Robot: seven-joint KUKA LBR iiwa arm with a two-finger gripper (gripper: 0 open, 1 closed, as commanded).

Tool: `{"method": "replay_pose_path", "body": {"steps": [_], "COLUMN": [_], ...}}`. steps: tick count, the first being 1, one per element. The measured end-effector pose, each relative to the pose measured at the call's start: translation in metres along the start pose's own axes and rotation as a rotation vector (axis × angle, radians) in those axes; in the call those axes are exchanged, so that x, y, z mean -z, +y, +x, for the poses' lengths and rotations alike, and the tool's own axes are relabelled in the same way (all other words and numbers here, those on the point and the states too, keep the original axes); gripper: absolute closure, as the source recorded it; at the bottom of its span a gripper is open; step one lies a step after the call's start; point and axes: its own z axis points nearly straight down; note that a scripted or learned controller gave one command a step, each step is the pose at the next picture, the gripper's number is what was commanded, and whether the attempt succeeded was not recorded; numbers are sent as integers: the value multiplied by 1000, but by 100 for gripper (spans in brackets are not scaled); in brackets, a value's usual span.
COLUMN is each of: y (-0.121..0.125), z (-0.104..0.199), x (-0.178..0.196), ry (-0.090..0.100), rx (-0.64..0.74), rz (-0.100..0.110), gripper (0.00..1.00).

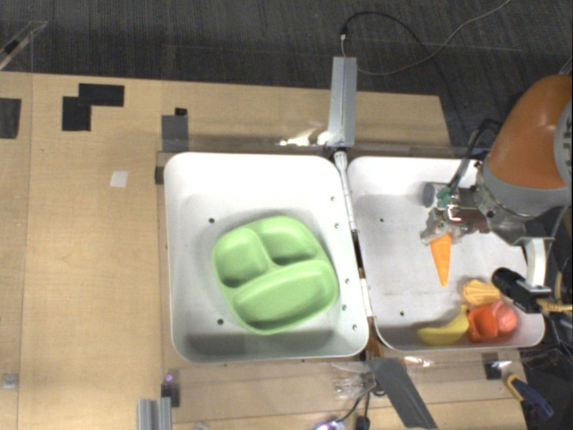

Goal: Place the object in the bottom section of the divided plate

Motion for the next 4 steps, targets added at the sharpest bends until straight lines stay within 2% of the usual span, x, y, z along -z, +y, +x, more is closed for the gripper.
{"method": "replay_pose_path", "body": {"steps": [1, 2, 3, 4], "y": [-34, -47, -53, -53], "z": [70, 162, 233, 233], "x": [-1, 36, 60, 60], "ry": [-1, 1, 0, 0], "rx": [61, 2, 21, 21], "rz": [3, 1, 4, 4], "gripper": [100, 100, 100, 0]}}
